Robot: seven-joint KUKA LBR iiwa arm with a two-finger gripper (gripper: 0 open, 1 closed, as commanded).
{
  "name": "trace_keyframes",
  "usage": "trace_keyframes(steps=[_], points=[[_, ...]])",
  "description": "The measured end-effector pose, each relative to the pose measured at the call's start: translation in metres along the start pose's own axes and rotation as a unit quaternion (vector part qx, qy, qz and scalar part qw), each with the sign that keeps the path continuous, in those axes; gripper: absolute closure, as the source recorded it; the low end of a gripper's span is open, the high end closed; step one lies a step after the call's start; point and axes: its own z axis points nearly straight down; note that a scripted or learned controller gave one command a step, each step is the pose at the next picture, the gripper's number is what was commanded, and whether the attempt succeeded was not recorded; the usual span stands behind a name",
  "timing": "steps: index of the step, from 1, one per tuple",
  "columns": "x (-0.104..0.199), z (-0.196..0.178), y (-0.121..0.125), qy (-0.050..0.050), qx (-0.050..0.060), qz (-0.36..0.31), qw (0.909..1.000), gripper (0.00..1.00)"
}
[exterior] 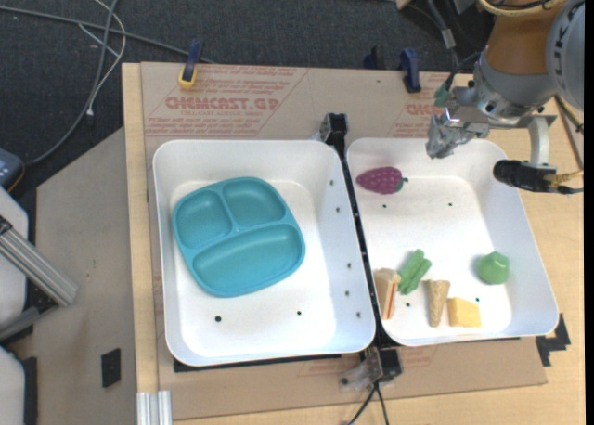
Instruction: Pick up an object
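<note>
We count six pieces in the right bin (520,228): a purple grape bunch (380,180) near the far edge; a green bean pod (413,268), a striped wedge (387,291), a cone (437,302) and a yellow block (464,312) along the near edge; a green lump (494,268) toward the right edge. The gripper (445,140) hangs over the far edge; whether its fingers are wide or narrow we cannot tell. The left bin (176,321) carries a teal divided plate (239,236).

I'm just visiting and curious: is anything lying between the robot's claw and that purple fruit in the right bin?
Nothing visible does. The gripper hangs over the right bin's far edge, and the purple fruit lies apart from the other toys, with bare white floor between it and the gripper.
</note>
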Motion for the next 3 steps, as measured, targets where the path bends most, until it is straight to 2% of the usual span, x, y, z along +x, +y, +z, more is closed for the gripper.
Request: trace_keyframes(steps=[1, 3], points=[[0.06, 0.004, -0.007, 0.002, 0.002, -0.003, 1.0, 1.0], [0.149, 0.0, -0.009, 0.001, 0.002, -0.003, 1.0, 1.0]])
